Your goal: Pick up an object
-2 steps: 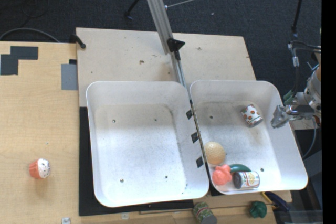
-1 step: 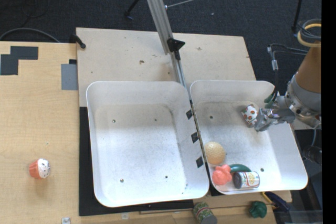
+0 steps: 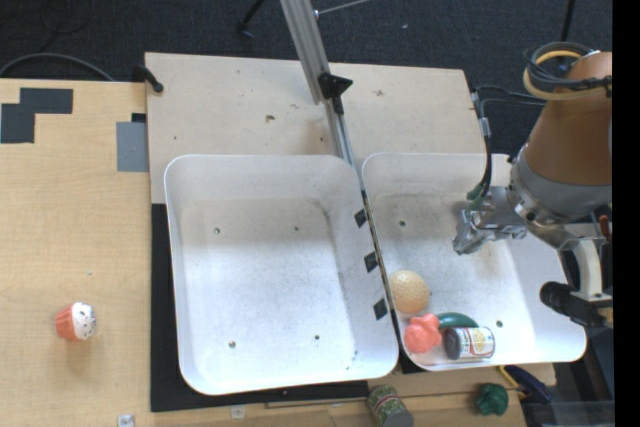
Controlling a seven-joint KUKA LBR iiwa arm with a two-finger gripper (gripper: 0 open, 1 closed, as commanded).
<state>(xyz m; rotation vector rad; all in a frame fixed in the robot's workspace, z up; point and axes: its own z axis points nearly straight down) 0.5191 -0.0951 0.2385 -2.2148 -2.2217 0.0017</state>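
The right bin (image 3: pixel 430 180) holds a tan ball (image 3: pixel 409 291), a pink-red soft toy (image 3: pixel 422 334), a small dark jar with a yellow label (image 3: pixel 470 343) and a green item (image 3: pixel 459 320) behind the jar. These lie together at the bin's front. My gripper (image 3: pixel 468 237) hangs over the middle right of this bin, above and to the right of the tan ball. Nothing shows between its fingertips.
The left bin (image 3: pixel 200 185) sits beside the right one, with a metal rail (image 3: pixel 300 10) slanting up from their divider. A small red and white figure (image 3: pixel 76 322) lies on the wooden bench at the far left. A green object (image 3: pixel 490 399) and a dark can (image 3: pixel 385 404) lie in front of the bins.
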